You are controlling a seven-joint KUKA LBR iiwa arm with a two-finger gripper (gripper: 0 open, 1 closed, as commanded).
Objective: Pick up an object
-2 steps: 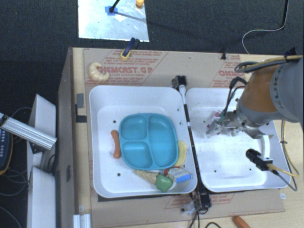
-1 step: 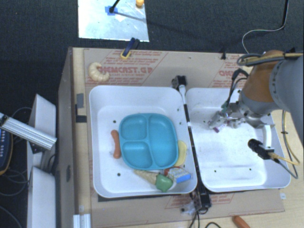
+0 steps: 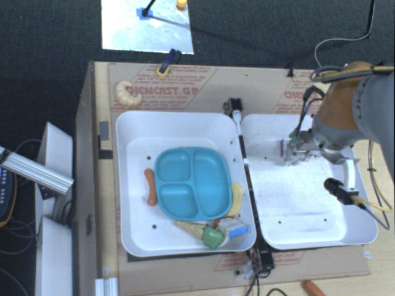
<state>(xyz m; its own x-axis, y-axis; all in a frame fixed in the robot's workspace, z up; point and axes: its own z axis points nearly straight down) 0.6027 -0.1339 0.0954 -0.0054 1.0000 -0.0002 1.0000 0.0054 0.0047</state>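
1. Nearest you, the green block (image 3: 212,237) and pale cone (image 3: 192,229) lie at the left white bin's (image 3: 133,184) front edge.
2. The orange sausage (image 3: 150,186) lies lengthwise beside the blue divided plastic tray (image 3: 192,183).
3. All sit well left of your claw (image 3: 295,155), low in the right white bin (image 3: 308,227).
4. You cannot tell its state.

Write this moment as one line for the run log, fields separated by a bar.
gripper: low over right bin | grasp: unclear | left bin: blue divided plate, hot dog, toy food in place | phase: reaching
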